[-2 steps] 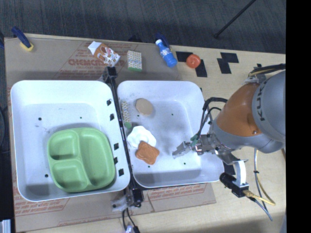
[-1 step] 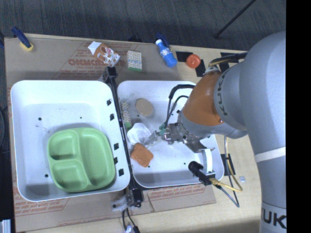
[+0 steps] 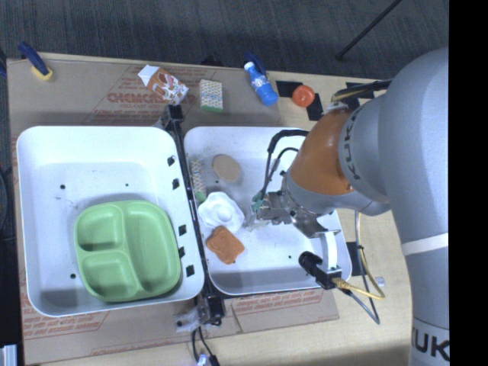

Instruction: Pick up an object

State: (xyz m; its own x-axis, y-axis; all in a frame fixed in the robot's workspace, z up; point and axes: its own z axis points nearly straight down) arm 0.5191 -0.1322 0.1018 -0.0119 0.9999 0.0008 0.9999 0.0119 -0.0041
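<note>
Fingers (image 3: pixel 263 208): positioned low inside the right bin (image 3: pixel 252 277), at the end of the grey arm (image 3: pixel 396 151) below its orange band (image 3: pixel 324 158). Their spacing is hidden by the wrist housing and cabling; whether they are apart or closed cannot be told, and nothing is visibly held between them.

Candidate objects, located from the fingers:
- White crumpled item (image 3: pixel 219 208), just beside the fingers on the side away from the arm. Soft, bunched, irregular in outline; likely to deform under a grip.
- Orange-brown piece (image 3: pixel 224 244), near and toward the front rim, touching the white item's lower edge. Flat, roughly square, matte.
- Tan round disc (image 3: pixel 226 168), near and toward the back wall. Low profile, smooth.

Judgement: the low pose beside the white item suggests it is the intended target; the close cluster risks a glancing contact.

Left bin (image 3: pixel 46 158), well apart beyond the dividing wall: holds a pale green compartment tray (image 3: pixel 128 248), smooth moulded plastic with rounded corners.

Desk (image 3: pixel 114 97) behind the bins: a blue bottle (image 3: pixel 261 84), a small orange object (image 3: pixel 303 94), a patterned cube (image 3: pixel 211 94) and a wrapped packet (image 3: pixel 162 84), all outside the working area.
</note>
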